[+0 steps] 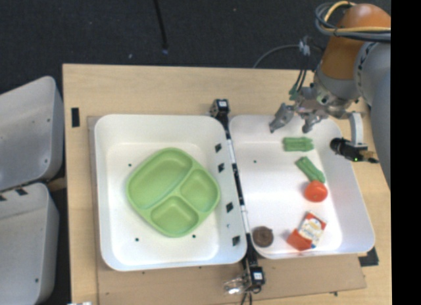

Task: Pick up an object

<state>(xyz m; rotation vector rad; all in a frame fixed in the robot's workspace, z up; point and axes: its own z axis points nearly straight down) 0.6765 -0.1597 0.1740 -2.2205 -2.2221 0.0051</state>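
My gripper [294,121] hangs open over the far edge of the right bin [270,185], with nothing between its two splayed fingers. Just in front of it lies a small green block [298,144]. Closer in rests a carrot [311,179] with a green top and an orange root end. A red and white packet [307,231] lies near the front of that bin. A brown round piece [263,236] sits at the front left corner.
The left bin [112,165] holds a green divided plate [172,192]. A ridge with black clips [231,179] separates the two bins. Wooden bench [151,87] surrounds them, and grey chair backs [26,139] stand at the left.
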